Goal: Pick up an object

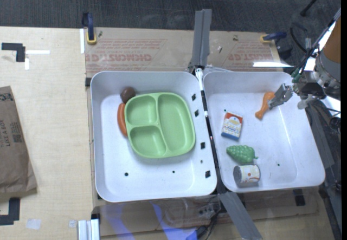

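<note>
Two white bins sat side by side on the bench; the left bin (108, 179) held one green divided plate (161, 124) with three compartments, one brown ball (128, 93) touching its far-left corner, and one orange sausage-shaped piece (121, 118) tucked against its left edge. The right bin (303, 174) held four things: one orange carrot-like toy (265, 104) near the far wall, one small carton (232, 125), one green bumpy toy (241, 153) and one little can (246, 175) lying on its side; the gripper (281, 95) hung just beside the orange toy's upper end, and I could not tell whether it touched or pinched it.
</note>
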Robot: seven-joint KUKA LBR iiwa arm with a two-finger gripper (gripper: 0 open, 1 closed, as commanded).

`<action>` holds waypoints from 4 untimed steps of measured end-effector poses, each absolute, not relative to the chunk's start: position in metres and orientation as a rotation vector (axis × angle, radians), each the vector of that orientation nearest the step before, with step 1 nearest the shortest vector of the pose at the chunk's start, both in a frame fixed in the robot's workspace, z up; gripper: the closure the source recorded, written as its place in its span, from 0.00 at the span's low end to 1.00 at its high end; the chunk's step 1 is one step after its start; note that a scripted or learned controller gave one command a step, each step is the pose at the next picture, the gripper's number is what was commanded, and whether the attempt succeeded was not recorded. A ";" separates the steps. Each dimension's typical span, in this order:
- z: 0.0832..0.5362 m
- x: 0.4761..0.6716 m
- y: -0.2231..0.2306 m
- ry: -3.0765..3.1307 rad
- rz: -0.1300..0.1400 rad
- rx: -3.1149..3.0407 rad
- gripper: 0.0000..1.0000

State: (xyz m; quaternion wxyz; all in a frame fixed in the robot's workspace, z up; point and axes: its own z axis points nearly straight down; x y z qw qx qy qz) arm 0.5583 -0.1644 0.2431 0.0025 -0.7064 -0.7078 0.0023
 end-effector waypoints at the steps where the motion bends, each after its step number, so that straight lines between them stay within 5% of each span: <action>1: 0.111 0.630 -0.184 -2.161 0.007 -2.275 0.00; 2: 0.089 0.659 -0.172 -2.302 0.005 -2.136 0.00; 3: 0.096 0.659 -0.173 -2.305 0.008 -2.132 1.00; 4: 0.181 0.645 -0.127 -2.242 0.004 -2.197 1.00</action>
